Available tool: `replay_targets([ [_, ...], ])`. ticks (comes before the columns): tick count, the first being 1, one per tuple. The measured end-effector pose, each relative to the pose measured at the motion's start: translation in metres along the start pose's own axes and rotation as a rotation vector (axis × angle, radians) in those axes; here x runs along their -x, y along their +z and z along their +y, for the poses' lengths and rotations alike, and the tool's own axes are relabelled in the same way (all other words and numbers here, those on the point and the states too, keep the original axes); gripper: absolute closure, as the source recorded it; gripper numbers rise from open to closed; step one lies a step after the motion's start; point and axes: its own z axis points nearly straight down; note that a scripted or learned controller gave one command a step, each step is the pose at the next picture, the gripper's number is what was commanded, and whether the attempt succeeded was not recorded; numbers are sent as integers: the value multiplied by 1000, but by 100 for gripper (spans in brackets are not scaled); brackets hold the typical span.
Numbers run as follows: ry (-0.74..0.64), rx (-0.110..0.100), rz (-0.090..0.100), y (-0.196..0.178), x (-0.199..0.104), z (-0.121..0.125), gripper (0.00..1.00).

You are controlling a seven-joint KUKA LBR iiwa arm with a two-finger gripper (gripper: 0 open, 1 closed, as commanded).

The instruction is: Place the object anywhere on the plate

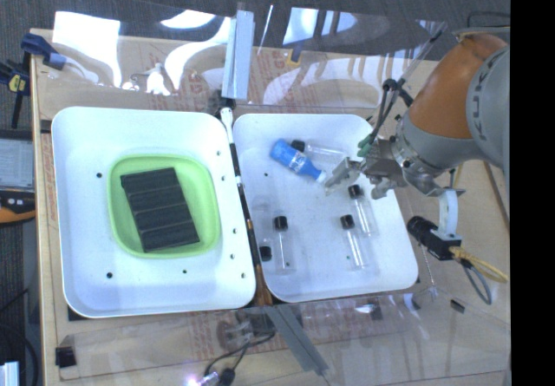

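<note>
Where right bin holds it: blue-labelled clear bottle (pixel 299 159), lying flat.

A grey arm segment (pixel 492 107) with a smooth, rounded casing was seen at the right of the camera view. A broad orange band (pixel 447 94), bulbous and glossy, was wrapped above the wrist. Below it, a grey metallic wrist section (pixel 416 154) was fitted, from which the two-finger gripper (pixel 360 180) was extended, built of pale grey metal parts. Thin dark cables (pixel 390 102) were run along the wrist beside the orange band. A small green detail (pixel 366 148) was noted near the gripper's base.
</note>
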Motion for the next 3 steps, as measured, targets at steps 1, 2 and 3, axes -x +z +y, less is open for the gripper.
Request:
replay_targets([
  [1,65,0,-1,32,-52,41,0],
  [2,-144,4,-1,18,-12,68,0],
  [3,-237,4,-1,-9,1,85,0],
])
